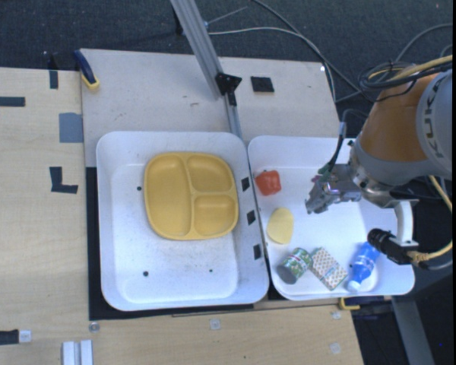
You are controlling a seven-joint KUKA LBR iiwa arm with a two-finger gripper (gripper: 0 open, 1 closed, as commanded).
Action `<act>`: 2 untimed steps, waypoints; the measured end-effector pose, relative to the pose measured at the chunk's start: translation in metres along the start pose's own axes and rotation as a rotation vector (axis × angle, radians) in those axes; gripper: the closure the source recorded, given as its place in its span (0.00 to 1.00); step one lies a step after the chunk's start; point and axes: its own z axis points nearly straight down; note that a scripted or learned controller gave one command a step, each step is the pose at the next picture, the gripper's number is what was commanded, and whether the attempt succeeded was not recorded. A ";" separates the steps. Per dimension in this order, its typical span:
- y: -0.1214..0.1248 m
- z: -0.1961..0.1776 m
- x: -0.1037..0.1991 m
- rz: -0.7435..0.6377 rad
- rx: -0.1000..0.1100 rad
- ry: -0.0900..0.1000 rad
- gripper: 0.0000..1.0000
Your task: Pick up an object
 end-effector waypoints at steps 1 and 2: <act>0.001 -0.020 0.000 0.001 0.002 0.000 1.00; 0.019 -0.009 0.049 -0.004 0.005 0.001 1.00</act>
